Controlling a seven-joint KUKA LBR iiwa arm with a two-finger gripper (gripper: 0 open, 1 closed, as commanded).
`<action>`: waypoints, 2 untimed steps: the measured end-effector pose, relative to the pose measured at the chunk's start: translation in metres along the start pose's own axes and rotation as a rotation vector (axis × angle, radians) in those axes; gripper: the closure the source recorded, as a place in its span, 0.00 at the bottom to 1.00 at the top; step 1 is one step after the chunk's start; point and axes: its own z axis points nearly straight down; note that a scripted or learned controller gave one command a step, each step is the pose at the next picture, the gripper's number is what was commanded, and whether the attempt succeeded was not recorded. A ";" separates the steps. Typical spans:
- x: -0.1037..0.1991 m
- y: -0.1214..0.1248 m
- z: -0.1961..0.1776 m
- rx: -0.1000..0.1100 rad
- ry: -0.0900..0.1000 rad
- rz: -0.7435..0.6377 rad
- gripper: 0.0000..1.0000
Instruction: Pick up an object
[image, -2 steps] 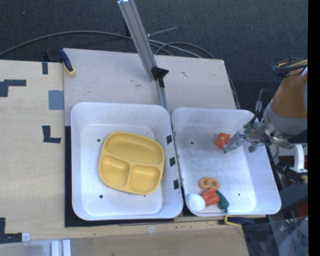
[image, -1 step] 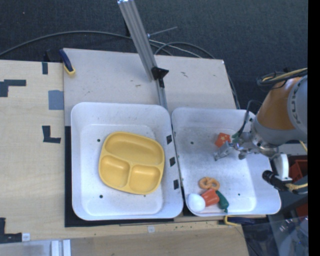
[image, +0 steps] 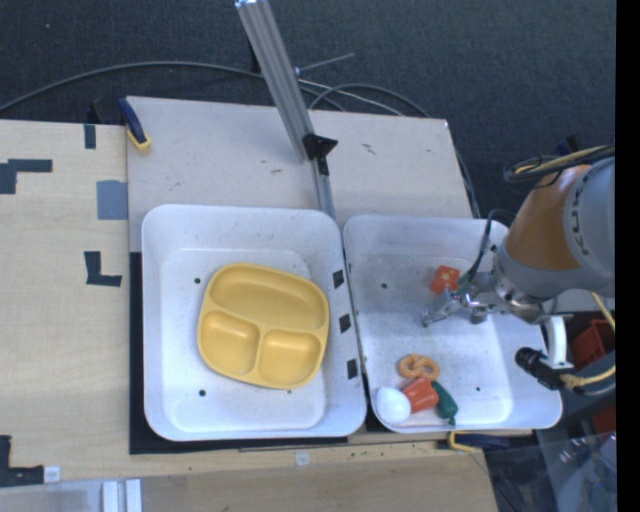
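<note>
From the overhead camera, my arm (image: 560, 230) comes in from the right, its orange band over the right bin's (image: 400, 240) far right rim. My gripper (image: 436, 316) reaches leftward and sits low over the middle of that bin's floor. Its two thin fingers (image: 445, 312) lie close together, nearly closed, and I see nothing between them.

A small orange block (image: 444, 279) lies just beyond my fingertips, toward the bin's far wall, close to the gripper but apart from it. Toward the near rim there is a cluster: an orange pretzel-shaped piece (image: 417, 366), a red piece (image: 422, 395) touching a dark green piece (image: 444, 404), and a white egg-shaped object (image: 392, 404) pressed into the near left corner against the wall.

The bare floor left of my gripper, up to the divide between the bins, is open, and so is the far left part of the bin.

In the left bin (image: 160, 300), a yellow divided plate (image: 264, 325) lies flat near the centre, with bare white floor all round it.
</note>
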 end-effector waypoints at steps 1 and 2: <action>0.001 0.000 -0.011 0.001 0.001 -0.001 1.00; 0.001 -0.003 -0.073 -0.005 0.001 0.000 1.00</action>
